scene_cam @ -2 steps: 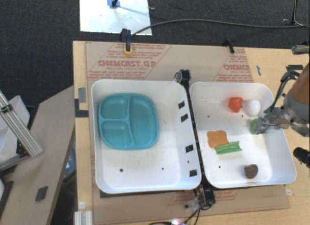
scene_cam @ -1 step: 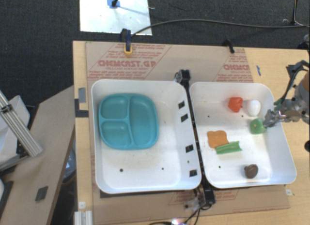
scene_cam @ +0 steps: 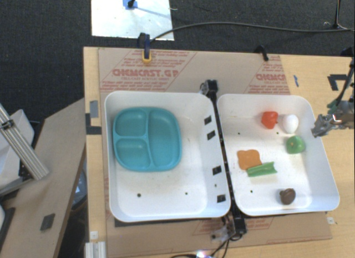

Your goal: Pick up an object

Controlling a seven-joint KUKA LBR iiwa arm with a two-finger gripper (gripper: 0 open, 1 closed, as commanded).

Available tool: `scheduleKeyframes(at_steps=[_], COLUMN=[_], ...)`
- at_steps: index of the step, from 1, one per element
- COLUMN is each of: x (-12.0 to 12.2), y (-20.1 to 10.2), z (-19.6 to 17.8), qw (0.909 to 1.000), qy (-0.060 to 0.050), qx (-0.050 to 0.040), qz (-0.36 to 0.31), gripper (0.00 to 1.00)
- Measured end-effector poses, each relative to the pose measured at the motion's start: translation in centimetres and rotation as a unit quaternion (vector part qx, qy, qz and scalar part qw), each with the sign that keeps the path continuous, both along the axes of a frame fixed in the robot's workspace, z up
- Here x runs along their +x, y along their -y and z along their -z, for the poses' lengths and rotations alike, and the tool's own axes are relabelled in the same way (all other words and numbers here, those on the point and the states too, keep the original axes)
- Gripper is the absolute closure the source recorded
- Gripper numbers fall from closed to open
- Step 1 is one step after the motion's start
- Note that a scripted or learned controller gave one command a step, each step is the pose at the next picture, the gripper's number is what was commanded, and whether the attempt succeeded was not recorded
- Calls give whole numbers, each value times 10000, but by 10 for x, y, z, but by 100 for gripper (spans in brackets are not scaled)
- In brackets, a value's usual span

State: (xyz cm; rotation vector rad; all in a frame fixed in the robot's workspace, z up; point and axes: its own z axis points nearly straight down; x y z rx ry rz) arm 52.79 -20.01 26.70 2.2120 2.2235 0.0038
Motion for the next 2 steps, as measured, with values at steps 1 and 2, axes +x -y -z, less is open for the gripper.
scheduleKeyframes(at_steps=[1, 2], x=[14, 32], y=[-54, -102], z=[14, 28], qw=[10000, 10000], qy=[-14, -17], qx=[11, 10], qz=[-17, -13], gripper=[100, 100])
